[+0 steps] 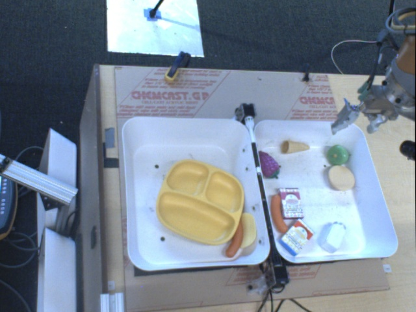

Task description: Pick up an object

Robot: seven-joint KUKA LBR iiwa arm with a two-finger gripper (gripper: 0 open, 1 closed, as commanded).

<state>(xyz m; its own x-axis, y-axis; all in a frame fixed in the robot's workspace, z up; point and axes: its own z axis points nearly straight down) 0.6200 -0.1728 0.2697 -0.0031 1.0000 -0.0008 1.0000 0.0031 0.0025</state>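
Observation:
My gripper [359, 120] hangs over the far right corner of the right bin [380, 200], open, with nothing between its fingers. A green round item [338, 154] lies just below it, with a beige potato-like piece [340, 177] in front of that. Farther left in the same bin are a tan cone [294, 147] and a purple grape bunch [269, 164]. Toward the near side lie a red and white box [290, 203], an orange sausage [278, 214], a small carton [297, 237] and a white cup [332, 236].
The left bin [143, 174] holds a yellow divided tray [200, 200], with a hot dog [235, 240] against its near right corner. A black rod [252, 142] runs along the seam between the bins. Cables hang at the upper right.

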